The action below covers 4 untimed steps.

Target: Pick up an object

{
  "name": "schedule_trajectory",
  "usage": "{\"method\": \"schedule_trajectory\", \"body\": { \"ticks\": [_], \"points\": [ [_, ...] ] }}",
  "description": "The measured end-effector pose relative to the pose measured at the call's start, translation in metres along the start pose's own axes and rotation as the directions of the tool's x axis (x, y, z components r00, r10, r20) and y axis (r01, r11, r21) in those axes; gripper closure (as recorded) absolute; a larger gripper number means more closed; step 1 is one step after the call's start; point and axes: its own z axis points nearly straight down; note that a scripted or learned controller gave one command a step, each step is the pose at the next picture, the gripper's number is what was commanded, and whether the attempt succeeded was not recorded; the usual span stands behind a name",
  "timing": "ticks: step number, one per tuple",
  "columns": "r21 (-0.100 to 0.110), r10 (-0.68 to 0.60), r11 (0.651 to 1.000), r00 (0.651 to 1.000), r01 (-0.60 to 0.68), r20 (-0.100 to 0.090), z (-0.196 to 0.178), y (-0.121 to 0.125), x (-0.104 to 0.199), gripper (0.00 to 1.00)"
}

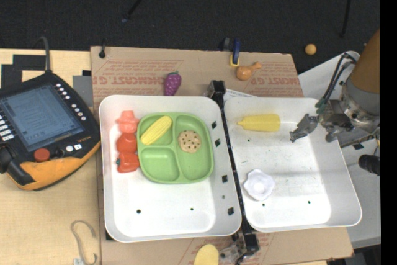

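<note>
Camera view. You have two white bins side by side. The left bin (161, 220) holds a green divided plate (175, 148): a corn cob (155, 129) in its upper-left section, a cookie (190, 141) in its upper-right section. A red-and-pink toy (126, 141) lies just left of the plate.

The right bin (335, 195) holds a yellow banana-like piece (260, 123) near its far edge, long axis running left to right, narrower end pointing left. A small white cup (258, 185) sits near the bin's left wall, well apart from the yellow piece.

The gripper (304, 127) hangs just right of the yellow piece, not touching it. You cannot tell how far its claw is spread; nothing is seen in its hold.
</note>
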Motion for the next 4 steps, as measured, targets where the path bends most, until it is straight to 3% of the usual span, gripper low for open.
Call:
{"method": "schedule_trajectory", "body": {
  "ticks": [1, 3, 4],
  "points": [
    [-0.012, -0.002, 1.000, 1.000, 0.002, 0.002, -0.007, 0.002, 0.000, 0.00],
    [-0.006, -0.004, 1.000, 1.000, 0.004, 0.000, 0.110, -0.012, 0.005, 0.00],
    [-0.011, -0.004, 1.000, 1.000, 0.004, 0.002, 0.142, -0.012, 0.008, 0.00]
  ]
}}
